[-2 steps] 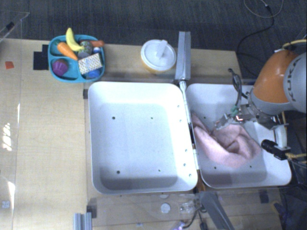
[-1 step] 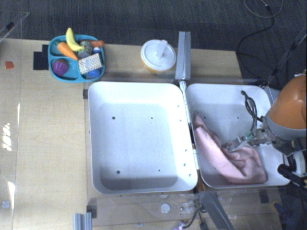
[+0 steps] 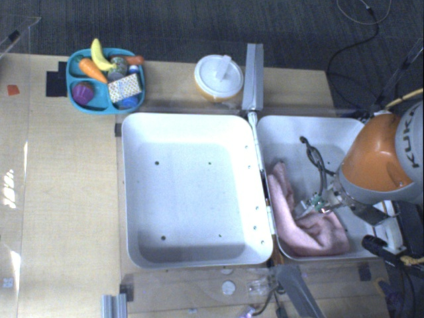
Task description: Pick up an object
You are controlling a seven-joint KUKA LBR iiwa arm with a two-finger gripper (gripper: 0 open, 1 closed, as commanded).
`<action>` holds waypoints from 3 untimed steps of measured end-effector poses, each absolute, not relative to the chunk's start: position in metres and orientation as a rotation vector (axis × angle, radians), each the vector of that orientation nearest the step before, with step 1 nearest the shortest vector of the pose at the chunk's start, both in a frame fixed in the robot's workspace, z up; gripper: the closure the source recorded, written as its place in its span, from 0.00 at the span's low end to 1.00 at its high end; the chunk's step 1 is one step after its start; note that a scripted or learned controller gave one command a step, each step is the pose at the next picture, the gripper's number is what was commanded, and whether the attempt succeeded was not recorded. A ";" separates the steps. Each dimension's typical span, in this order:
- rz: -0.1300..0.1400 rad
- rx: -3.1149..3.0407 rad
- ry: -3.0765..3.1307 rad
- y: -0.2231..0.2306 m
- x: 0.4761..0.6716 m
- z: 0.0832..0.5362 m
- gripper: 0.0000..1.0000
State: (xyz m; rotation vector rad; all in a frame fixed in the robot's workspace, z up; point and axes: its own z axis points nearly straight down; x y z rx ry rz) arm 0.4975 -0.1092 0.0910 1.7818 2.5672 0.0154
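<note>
A pink cloth (image 3: 297, 218) lies crumpled along the left and front sides of the right bin (image 3: 331, 134). My gripper (image 3: 313, 205) is low in that bin, right on the cloth's upper folds near its middle. The orange band (image 3: 372, 156) of the arm sits above and to the right of it. A thin dark cable (image 3: 313, 156) loops over the bin floor behind the gripper.
The left bin (image 3: 192, 187) stands beside the right one, split by a raised rim. Behind the bins sit a blue tray (image 3: 105, 79) of toy food and a white-lidded yellow container (image 3: 218, 77). A metal post (image 3: 252, 77) stands at the back.
</note>
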 end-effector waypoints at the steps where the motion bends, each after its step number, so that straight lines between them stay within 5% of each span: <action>1: 0.022 1.774 2.558 -0.110 0.502 0.105 1.00; 2: 0.007 1.609 2.688 -0.069 0.557 0.215 1.00; 3: 0.007 1.610 2.688 -0.069 0.557 0.214 0.00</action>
